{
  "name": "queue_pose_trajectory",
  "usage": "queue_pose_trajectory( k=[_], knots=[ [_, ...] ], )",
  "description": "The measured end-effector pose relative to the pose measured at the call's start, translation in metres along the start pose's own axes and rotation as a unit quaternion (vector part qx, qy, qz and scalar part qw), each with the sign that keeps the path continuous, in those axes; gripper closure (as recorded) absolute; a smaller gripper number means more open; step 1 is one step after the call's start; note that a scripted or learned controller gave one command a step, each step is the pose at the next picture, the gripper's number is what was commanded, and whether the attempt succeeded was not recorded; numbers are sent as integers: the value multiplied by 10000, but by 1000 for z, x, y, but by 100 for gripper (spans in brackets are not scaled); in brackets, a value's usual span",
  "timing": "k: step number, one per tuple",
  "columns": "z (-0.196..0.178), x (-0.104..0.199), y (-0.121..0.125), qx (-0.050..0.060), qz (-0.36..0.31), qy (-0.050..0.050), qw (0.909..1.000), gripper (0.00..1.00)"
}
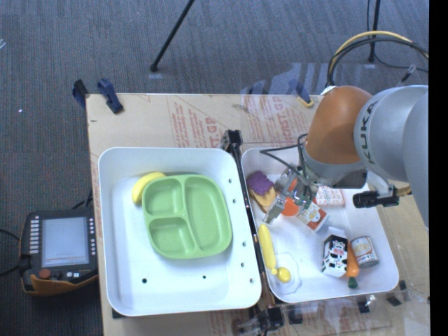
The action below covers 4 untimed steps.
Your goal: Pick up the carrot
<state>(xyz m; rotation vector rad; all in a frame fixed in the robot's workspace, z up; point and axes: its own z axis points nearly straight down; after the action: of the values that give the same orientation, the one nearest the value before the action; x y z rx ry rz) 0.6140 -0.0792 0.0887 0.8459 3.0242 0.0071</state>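
The carrot (353,267) is a small orange piece with a green tip. It lies near the front right corner of the right bin (389,275), wedged between a cow-patterned milk carton (334,254) and a small can (364,250). My gripper (284,200) hangs low over the left part of the same bin, well to the left of and behind the carrot. It sits just above a slice of toast (265,199) and beside a red-and-white carton (314,216). No carrot is at the gripper.
Around the gripper lie a purple item (260,183), a yellow corn cob (267,242), a fried egg (284,276) and a white box (330,197). The left bin (112,257) holds a green divided plate (187,214) and a banana (143,184). A teach pendant (61,247) lies at left.
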Motion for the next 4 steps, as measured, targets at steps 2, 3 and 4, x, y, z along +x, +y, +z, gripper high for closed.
queue_pose_trajectory(
  k=[2, 3, 4],
  knots=[
    [0, 114, -72, 13, -1152, -9, 9933, 100],
    [-68, 116, -72, 17, 75, -6, 10000, 100],
    [-88, 102, -97, 23, -327, 1, 9995, 100]
  ],
)
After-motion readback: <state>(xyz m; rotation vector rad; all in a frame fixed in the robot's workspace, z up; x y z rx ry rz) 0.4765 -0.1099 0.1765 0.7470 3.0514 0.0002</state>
